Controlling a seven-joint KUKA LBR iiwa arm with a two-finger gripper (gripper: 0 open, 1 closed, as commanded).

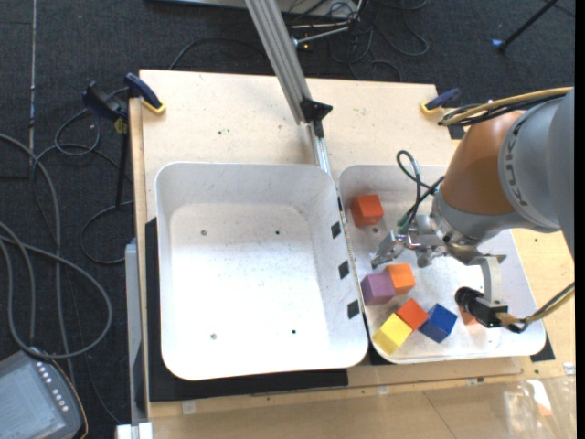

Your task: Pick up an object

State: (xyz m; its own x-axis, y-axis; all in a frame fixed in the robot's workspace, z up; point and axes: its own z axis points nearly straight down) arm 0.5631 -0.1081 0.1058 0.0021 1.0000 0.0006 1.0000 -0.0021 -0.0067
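- Arm (512,167) reaches in from the right, over the right-hand bin (530,282); orange band above the wrist is plain to see.
- Claw (399,249) sits low in that bin, just above the orange cube (400,276) and beside the purple cube (377,288).
- Claw state: cannot tell; the tips are too small and cluttered to read, and no cube is seen between them.
- Other blocks in the right-hand bin: orange-red cube (368,209) near the far wall, well apart from the claw; yellow cube (393,333), red-orange cube (412,315) and blue cube (440,323) clustered at the near edge.
- Purple and orange cubes touch or nearly touch.
- Left-hand bin (174,245) sits alongside on the table (228,117).
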